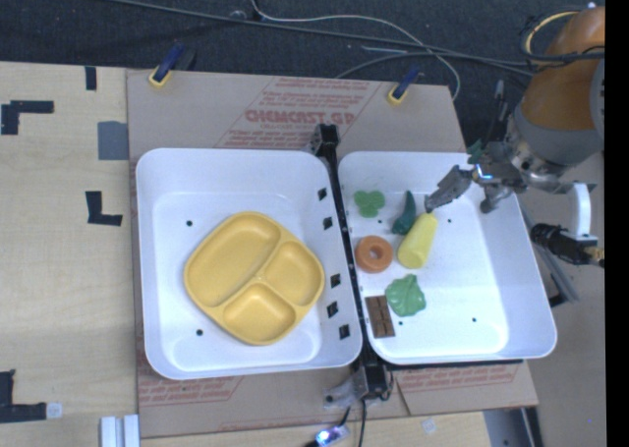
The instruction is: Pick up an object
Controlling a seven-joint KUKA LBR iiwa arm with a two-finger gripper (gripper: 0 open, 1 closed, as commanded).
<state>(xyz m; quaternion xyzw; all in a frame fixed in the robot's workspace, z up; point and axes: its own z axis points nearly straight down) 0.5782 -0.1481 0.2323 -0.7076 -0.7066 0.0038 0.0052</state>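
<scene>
1. Two white bins sit side by side: the left bin [157, 239] holds a yellow divided plate [254, 278] lying flat
2. Five small things and a card lie in the right bin [511, 307]: a yellow cylinder [417, 241] near the centre, a dark green piece [405, 213] touching it at 11 o'clock, an orange ring [373, 253] just beside it at 9, a light green piece [369, 202] at 10, a green leafy piece [405, 296] at 6, and a brown card [379, 316] at 7
3. Fingers of the gripper [465, 193] are spread apart with nothing between them, at 2 o'clock from the cylinder; one fingertip is near its top, contact unclear
</scene>
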